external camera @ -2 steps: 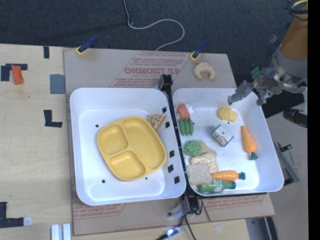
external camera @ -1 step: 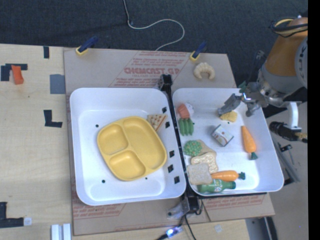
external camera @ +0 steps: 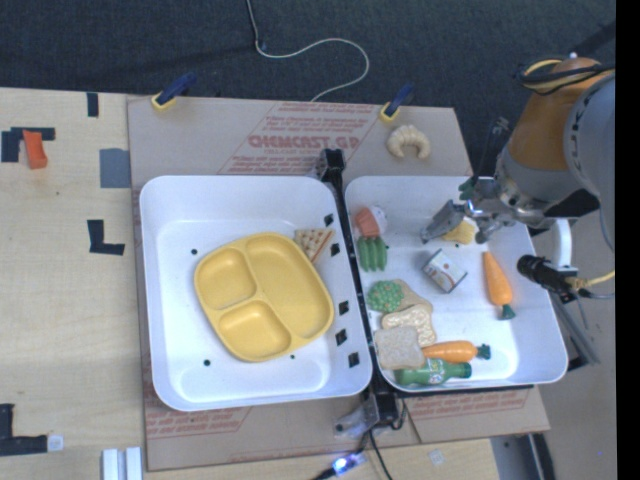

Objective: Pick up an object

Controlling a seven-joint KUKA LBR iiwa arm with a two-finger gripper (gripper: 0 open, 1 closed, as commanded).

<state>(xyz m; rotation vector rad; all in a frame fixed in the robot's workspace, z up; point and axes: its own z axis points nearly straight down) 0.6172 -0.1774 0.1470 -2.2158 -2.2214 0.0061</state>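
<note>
In the right bin, upper right: a yellow object (external camera: 461, 232) is seen lying against the tips of the jaws (external camera: 452, 230); whether it is between the fingers cannot be told.
Jaws: their state, apart or together, cannot be told from this view; they are seen low over the right bin (external camera: 540, 368), pointing left.
Arm: a grey arm (external camera: 585, 138) with an orange band is seen reaching in from the right, above the bin's far right corner.
Near the jaws: a small grey block (external camera: 444, 270) is seen just below and left of them, and a carrot (external camera: 497, 281) lies upright to the right of the block.
Left edge of the right bin: a red-and-white piece (external camera: 368, 219) is placed above a green vegetable (external camera: 373, 253).
Lower part of the right bin: a green leafy piece (external camera: 385, 294), two slices of bread (external camera: 404, 333), a second carrot (external camera: 452, 350) and a green bottle (external camera: 432, 373) are clustered together, touching.
Left bin: a yellow divided plate (external camera: 262, 295) is set in the left bin (external camera: 170, 268), with a cracker (external camera: 313, 240) touching its upper right edge.
Outside the bins: a croissant (external camera: 408, 143) is seen on the cardboard sheet (external camera: 290, 138) behind the right bin.
Desk: the cardboard is held by two blue-and-yellow clamps (external camera: 173, 90); a white cable (external camera: 300, 48) is looped beyond it.
</note>
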